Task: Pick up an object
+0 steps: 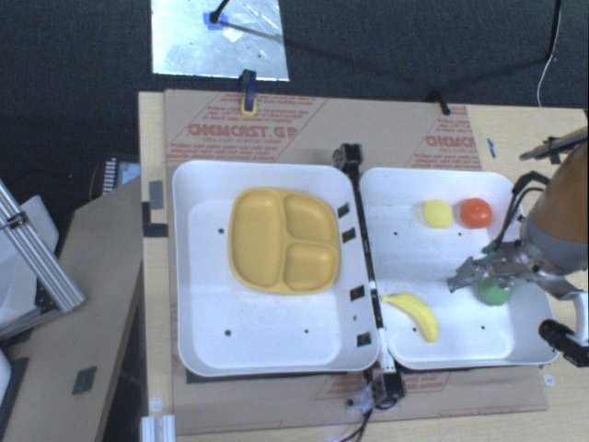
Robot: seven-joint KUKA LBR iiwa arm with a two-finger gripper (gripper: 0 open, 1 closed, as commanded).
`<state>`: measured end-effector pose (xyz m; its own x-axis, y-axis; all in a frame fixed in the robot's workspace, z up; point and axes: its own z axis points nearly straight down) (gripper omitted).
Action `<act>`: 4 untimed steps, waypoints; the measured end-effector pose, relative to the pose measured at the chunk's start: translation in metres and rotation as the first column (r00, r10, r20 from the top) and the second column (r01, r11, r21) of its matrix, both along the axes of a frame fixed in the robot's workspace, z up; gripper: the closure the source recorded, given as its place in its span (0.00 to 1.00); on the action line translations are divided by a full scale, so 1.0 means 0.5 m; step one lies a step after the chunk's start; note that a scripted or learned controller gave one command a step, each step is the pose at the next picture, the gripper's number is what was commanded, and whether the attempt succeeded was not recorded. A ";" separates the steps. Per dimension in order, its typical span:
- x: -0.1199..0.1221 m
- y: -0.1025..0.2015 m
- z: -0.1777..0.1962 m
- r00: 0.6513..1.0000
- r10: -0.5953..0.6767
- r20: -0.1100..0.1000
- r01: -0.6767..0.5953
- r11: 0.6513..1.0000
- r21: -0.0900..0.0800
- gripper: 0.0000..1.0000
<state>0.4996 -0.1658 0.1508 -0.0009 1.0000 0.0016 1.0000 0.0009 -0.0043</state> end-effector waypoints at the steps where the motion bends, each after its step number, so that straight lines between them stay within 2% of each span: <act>1: -0.012 0.005 -0.118 1.000 0.004 -0.001 -0.004 1.000 0.008 0.00; 2: -0.010 -0.001 -0.093 1.000 0.002 0.005 -0.002 1.000 0.001 1.00; 3: -0.018 -0.006 -0.004 1.000 0.002 0.010 -0.002 1.000 -0.004 1.00; 4: -0.016 -0.012 0.124 1.000 0.004 0.013 -0.003 1.000 -0.005 1.00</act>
